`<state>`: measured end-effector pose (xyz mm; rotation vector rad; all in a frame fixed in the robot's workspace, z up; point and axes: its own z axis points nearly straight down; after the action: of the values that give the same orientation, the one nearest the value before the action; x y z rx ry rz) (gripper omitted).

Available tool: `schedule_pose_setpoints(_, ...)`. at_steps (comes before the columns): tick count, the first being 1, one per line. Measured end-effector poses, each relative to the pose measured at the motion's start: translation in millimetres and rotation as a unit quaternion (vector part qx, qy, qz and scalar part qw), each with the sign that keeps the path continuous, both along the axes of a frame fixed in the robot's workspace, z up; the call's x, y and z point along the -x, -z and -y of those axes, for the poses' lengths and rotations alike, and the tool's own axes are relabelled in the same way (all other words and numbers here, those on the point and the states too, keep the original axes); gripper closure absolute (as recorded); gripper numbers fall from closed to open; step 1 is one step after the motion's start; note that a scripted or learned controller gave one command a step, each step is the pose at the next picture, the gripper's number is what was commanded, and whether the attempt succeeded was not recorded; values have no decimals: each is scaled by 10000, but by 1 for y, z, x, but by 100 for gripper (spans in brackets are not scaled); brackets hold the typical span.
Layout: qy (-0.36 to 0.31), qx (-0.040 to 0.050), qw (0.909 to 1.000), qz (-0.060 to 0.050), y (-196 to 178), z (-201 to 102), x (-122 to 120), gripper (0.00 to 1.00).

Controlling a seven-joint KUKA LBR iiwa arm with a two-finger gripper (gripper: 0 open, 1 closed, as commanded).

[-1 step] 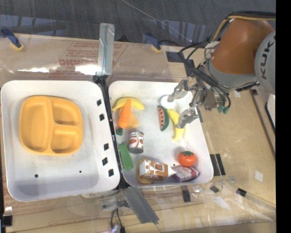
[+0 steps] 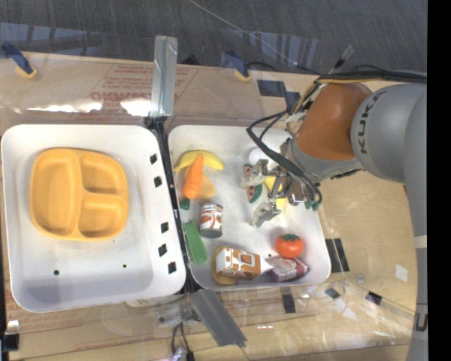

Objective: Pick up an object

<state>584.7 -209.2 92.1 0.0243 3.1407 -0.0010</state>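
Two shallow white bins are sitting side by side on a cardboard-covered worktop (image 2: pixel 83 89). The left white bin (image 2: pixel 22 277) is holding a yellow plastic divided plate (image 2: pixel 79 194). The right white bin (image 2: pixel 319 258) is holding the loose items. Taking that bin as a clock face, a yellow banana (image 2: pixel 199 159) and an orange plastic carrot (image 2: pixel 193 180) are lying at ten o'clock, a small red-and-white can (image 2: pixel 210 219) near the centre, a green stick-shaped piece (image 2: pixel 195 241) at eight, an orange-and-white carton (image 2: pixel 237 265) at six, and a red tomato (image 2: pixel 289 245) and a purple packet (image 2: pixel 287 270) at five.

The grey arm with an orange band (image 2: pixel 327 122) is reaching in from three o'clock. Its metal hand (image 2: pixel 267 201) is hanging over the bin's upper middle, beside a small red-and-green piece (image 2: pixel 254 190). I cannot tell whether the hand is apart or together, and nothing is visibly gripped. By this view the pick appears not yet done: every object is sitting in the bin, so grasping and lifting are left.
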Motion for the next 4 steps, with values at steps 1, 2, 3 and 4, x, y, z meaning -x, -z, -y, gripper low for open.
schedule_pose_setpoints(1, 508, -8, 9987, 15, -1, -53, -17, 0)
schedule_pose_setpoints(2, 593, -10, 9982, -6, 0, -88, -1, 0)
schedule_pose_setpoints(3, 1325, 27, 9912, -8, -1, -112, 0, 0)
schedule_pose_setpoints(4, 2381, 48, 9712, -6, -2, -105, 10, 0)
